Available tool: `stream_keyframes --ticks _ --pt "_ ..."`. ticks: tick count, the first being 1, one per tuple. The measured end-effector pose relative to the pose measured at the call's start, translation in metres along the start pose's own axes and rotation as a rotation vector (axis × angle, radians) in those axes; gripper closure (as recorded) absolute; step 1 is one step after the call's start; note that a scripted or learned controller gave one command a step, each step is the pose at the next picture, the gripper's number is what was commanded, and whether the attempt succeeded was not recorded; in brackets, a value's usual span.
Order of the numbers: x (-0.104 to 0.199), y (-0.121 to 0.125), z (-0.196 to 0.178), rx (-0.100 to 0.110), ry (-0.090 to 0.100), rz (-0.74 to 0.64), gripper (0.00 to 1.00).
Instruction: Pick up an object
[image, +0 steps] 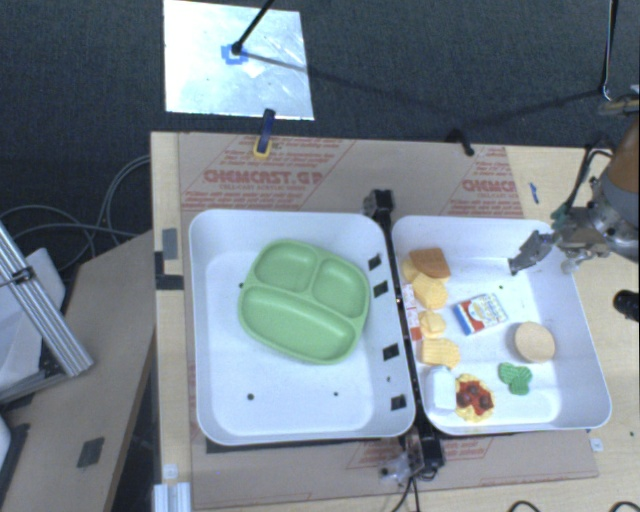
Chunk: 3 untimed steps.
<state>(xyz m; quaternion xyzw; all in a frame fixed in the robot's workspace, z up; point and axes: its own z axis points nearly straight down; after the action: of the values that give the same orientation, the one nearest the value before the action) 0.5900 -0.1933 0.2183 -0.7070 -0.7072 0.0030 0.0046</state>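
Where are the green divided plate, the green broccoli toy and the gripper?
green divided plate (300, 312): camera view, large lower compartment.
green broccoli toy (516, 377): camera view, its middle.
gripper (545, 252): camera view, between fingertips.

The arm comes in from the right edge of the tabletop, near its far right corner, with its grey wrist and a glimpse of the orange band at the frame's right side. The claw (545, 252) juts leftward from the wrist and hangs over the far right edge of the right bin (590, 345), above the rim area. One dark finger (527, 254) points down and left toward the bin floor, a second lighter part beside it. Nothing is seen between them.
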Motion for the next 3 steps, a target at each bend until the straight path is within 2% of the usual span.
stream_keyframes --ticks 1,3 --pt "0.0 0.003 -0.008 -0.012 -0.003 -0.003 0.0" --pt "-0.006 0.015 0.084 -0.009 -0.002 -0.004 0.0"
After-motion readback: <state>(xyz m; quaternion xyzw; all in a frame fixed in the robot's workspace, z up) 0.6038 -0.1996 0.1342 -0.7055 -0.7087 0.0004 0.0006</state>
